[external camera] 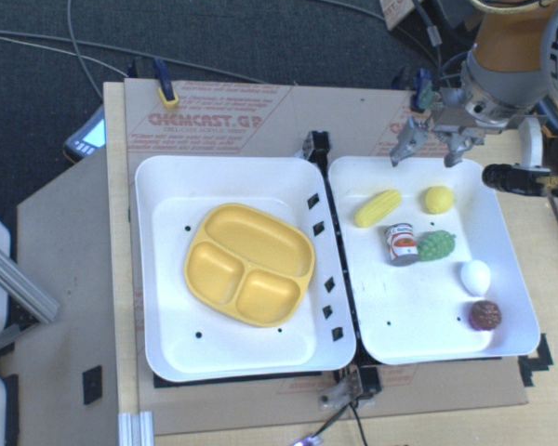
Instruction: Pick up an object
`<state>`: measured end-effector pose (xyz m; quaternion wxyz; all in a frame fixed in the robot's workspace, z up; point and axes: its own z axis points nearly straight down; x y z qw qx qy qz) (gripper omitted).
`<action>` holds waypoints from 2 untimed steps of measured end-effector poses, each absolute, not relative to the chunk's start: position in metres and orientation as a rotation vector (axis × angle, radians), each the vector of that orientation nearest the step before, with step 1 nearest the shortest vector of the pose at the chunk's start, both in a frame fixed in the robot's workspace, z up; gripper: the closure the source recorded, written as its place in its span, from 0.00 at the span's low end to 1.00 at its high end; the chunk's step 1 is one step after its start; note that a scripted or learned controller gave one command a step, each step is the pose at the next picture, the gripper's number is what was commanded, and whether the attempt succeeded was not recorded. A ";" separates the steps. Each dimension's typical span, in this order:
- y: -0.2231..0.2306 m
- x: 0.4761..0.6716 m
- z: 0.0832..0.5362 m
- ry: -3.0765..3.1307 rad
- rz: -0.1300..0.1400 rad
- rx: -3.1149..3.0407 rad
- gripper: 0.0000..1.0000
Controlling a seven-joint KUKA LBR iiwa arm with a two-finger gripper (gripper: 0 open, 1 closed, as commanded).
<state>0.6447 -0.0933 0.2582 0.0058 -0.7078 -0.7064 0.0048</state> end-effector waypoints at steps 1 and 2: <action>-0.093 0.647 0.267 -2.221 0.001 -2.221 0.00; -0.086 0.645 0.222 -2.219 0.005 -2.217 0.00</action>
